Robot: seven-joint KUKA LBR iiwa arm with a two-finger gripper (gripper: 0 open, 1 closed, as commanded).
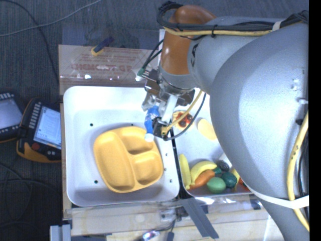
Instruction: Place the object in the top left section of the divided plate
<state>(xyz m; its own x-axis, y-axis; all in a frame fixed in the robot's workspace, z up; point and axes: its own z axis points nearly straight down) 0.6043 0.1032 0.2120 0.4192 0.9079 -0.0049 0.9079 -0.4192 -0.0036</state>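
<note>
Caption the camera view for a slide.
Gripper carrying a blue object above the yellow divided plate in the left bin.

From my remote station I count two white bins: the left bin [75, 149] and the right bin [200, 195]. One yellow divided plate [128, 157] in the left bin; it has three sections. In the right bin I tally two bananas [193, 168], one orange carrot-shaped piece [200, 179], one green round piece [216, 185] and one dark green piece [229, 179]. More may be hidden under the arm; cannot tell. One arm [251, 84], one pincer [153, 127]. One handheld controller [42, 132] lies left of the worktop.
</note>
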